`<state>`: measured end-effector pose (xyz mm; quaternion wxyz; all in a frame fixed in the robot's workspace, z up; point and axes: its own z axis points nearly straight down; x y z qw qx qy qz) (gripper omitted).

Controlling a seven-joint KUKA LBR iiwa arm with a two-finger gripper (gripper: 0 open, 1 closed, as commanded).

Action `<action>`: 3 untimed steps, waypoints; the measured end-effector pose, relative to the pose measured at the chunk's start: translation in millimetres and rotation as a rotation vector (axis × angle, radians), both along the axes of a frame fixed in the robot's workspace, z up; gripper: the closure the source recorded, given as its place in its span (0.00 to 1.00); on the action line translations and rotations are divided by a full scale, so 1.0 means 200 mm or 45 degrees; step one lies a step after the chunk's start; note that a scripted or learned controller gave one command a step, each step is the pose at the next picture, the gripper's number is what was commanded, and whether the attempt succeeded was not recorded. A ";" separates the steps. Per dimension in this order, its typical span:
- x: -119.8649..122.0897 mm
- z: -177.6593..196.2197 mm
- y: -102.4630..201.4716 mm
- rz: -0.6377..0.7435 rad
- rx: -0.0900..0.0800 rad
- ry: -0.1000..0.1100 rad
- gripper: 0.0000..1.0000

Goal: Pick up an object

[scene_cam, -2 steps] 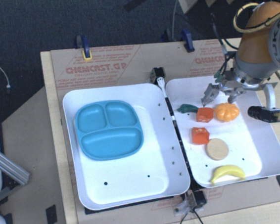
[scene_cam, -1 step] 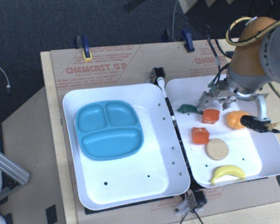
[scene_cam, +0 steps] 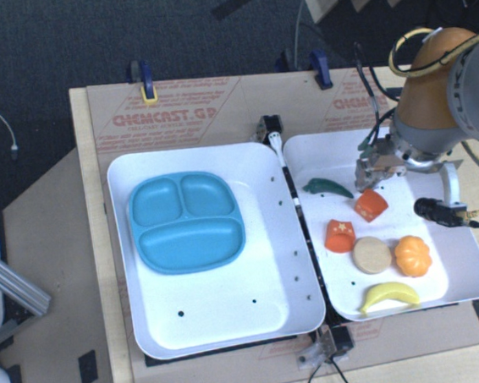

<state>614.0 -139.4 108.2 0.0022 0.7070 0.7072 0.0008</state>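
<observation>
My gripper (scene_cam: 377, 169) hangs over the back of the right bin (scene_cam: 467, 290), just above and behind a red block (scene_cam: 371, 205). Nothing can be seen in its grasp. A dark green pepper (scene_cam: 327, 187) lies to its left. Nearer the front are a red tomato-like piece (scene_cam: 339, 236), a beige round disc (scene_cam: 371, 255) and an orange fruit (scene_cam: 412, 255). A yellow banana (scene_cam: 389, 296) rests by the bin's front rim.
The left bin (scene_cam: 235, 314) bears a blue divided plate (scene_cam: 187, 221) in its back-left part. A black divider strip (scene_cam: 295, 206) runs between the two bins. The arm comes in from the right, above the right bin's far corner.
</observation>
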 end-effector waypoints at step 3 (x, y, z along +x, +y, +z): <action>-0.03 0.77 -0.05 0.001 -0.001 -0.005 1.00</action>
